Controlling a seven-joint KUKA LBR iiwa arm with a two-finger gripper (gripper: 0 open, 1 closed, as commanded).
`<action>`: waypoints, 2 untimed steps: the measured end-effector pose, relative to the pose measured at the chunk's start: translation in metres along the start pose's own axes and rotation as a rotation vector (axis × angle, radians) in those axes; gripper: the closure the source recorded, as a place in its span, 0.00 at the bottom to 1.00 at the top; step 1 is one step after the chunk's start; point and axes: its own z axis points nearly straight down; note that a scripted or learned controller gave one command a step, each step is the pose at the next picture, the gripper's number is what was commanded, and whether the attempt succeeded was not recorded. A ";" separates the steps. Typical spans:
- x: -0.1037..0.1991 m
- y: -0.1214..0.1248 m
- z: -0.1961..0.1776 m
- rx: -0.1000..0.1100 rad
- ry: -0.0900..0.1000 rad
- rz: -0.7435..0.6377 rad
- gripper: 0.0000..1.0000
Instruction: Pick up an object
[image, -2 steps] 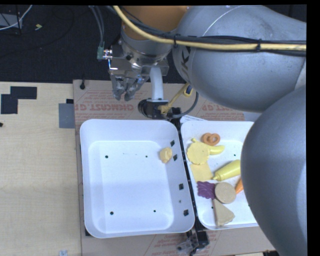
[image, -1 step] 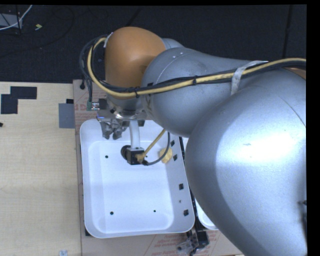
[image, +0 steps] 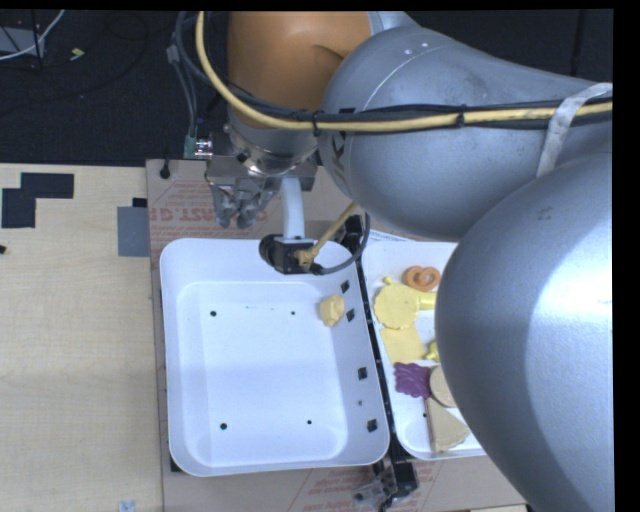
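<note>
Overhead, the grey arm (image: 500, 200) is sweeping in from the right and covering much of the right side, its orange band (image: 285, 50) sitting at the far edge above the wrist. Below it, the table (image: 70, 350) is carrying two shallow white bins side by side. The left bin (image: 190, 400) is lying mostly bare, with a small pale yellow object (image: 332, 310) resting near its far right corner, close to the wall. The right bin (image: 410, 435) is lying partly hidden under the arm, holding a yellow flat piece (image: 396, 305), a purple piece (image: 412, 378), a tan piece (image: 448, 428) and an orange ring (image: 422, 277) at the far end. The end effector (image: 240, 212) is hanging over the far left rim of the left bin, apart from the yellow object; whether it is released or clenched I cannot tell, as it is blurred against the cardboard.
</note>
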 end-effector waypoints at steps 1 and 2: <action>0.000 0.000 -0.051 0.006 -0.002 -0.001 1.00; 0.000 -0.005 0.083 0.024 -0.009 0.001 1.00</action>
